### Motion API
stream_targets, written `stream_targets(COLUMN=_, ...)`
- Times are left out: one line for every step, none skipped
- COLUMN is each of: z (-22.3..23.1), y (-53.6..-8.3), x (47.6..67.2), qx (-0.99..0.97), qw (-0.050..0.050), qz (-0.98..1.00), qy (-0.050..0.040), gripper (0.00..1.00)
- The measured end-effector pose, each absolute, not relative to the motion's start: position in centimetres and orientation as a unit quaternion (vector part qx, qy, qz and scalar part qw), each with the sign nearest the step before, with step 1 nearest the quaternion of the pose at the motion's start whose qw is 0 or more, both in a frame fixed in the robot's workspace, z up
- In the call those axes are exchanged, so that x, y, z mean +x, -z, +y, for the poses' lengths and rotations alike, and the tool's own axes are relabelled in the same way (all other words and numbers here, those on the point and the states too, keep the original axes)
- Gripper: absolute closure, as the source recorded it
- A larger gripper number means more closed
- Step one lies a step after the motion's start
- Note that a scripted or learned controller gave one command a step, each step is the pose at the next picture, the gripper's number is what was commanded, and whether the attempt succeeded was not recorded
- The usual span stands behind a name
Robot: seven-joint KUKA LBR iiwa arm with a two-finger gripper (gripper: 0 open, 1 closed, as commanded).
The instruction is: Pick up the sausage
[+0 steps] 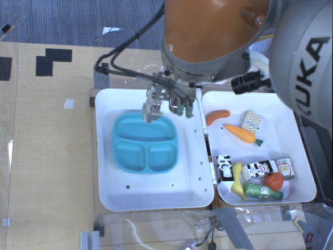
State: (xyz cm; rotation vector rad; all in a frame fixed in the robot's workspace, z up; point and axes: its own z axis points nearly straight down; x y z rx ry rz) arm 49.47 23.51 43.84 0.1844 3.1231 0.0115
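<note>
My hand (165, 104) hangs with nothing in it, left of the sausage (217, 116); whether its grip is apart, I cannot tell. The sausage looks light, smooth, toy-stiff: take it across its middle.

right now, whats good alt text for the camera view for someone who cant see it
A grey and orange robot arm holds its gripper above the far edge of the left white bin, over a blue divided plate. The sausage lies untouched at the far end of the right bin, beside a toy carrot and other toy foods.
</note>
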Motion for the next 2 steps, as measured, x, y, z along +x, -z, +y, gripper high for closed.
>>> stream_targets(z=23.5, y=-43.7, x=50.8, qx=0.035, qw=0.006, qz=0.999, qy=-0.0032, gripper=1.00)
stream_targets(z=23.5, y=-43.7, x=53.3, qx=0.008, qw=0.006, qz=1.000, qy=-0.0028, gripper=1.00)
